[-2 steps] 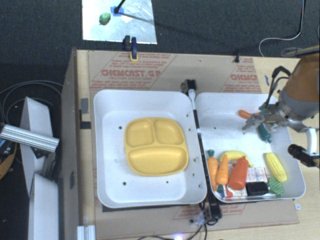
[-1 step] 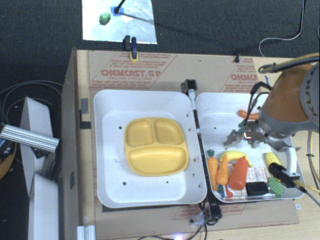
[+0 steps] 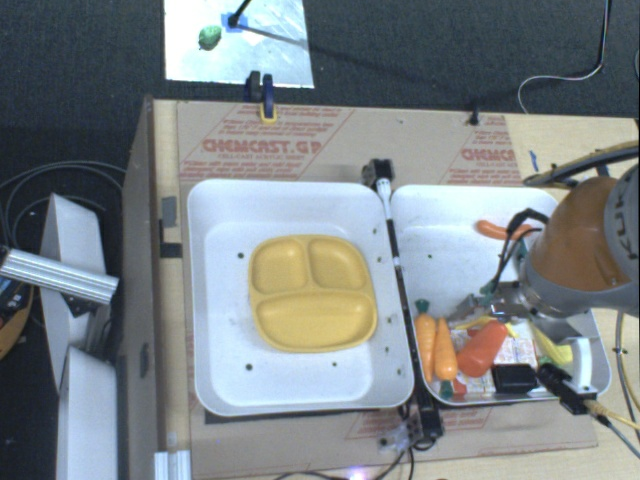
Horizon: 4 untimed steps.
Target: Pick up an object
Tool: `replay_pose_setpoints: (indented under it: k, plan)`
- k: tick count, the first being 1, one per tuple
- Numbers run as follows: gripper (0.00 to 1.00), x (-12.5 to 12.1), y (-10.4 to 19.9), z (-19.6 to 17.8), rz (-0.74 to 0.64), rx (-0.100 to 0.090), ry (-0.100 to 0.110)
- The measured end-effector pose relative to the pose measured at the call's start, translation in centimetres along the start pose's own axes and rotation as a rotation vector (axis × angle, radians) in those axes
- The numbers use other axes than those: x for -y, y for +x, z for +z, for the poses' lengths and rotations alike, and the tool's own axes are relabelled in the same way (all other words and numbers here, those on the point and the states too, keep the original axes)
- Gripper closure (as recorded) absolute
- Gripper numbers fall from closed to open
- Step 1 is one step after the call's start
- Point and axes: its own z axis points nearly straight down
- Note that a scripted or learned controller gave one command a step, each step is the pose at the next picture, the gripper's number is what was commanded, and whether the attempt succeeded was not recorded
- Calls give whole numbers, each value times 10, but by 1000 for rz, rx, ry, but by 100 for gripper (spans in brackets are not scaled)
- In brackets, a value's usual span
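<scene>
Down in the right bin (image 3: pixel 440 213) the jaws (image 3: pixel 487 311) hang over a toy pile — carrot (image 3: pixel 426 340) just left, red piece (image 3: pixel 481 348) below — apart or together, I cannot tell.

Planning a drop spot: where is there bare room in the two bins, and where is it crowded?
Left bin: a bare white margin rings the yellow divided plate. Right bin: the far half is bare up to the orange piece. Its near end is crowded with carrots, a red piece and the arm.
</scene>
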Motion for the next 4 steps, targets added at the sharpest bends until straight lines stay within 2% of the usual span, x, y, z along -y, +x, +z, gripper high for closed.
replay_pose_setpoints:
  k: [1, 2, 3, 4]
  plan:
    - [0, -38, -77, -70, 4, 1, 15]
    - [0, -89, -52, 8, -1, -5, 18]
    - [0, -130, -76, -68, -1, 1, 15]
    - [0, -81, -75, 7, 2, -1, 19]
